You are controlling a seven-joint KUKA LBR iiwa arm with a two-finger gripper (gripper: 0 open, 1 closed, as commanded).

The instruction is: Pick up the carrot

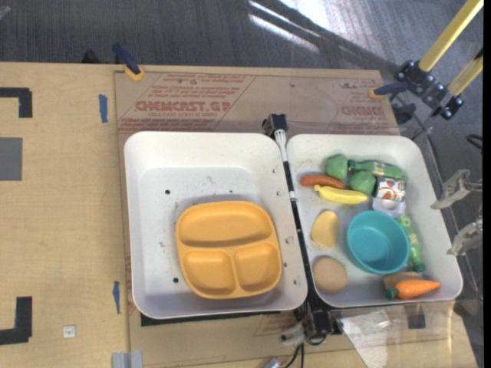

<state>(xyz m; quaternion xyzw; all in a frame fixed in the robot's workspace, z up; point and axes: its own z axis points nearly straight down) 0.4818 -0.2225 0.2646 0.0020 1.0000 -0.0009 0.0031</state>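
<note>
The carrot [418, 287] is orange with a dull green stub at its left end. It lies flat in the front right corner of the right bin [439, 205], pointing right, just in front of a teal bowl [377, 241]. Its tip is close to the bin's front right wall. Nothing touches it from above.
Around the bowl in the right bin lie a tan egg [330, 274], a yellow wedge [325, 228], a banana [343, 196], a red-orange stick [322, 181], green vegetables [349, 172] and a small carton [389, 194]. The left bin [146, 205] holds a yellow divided plate [228, 248].
</note>
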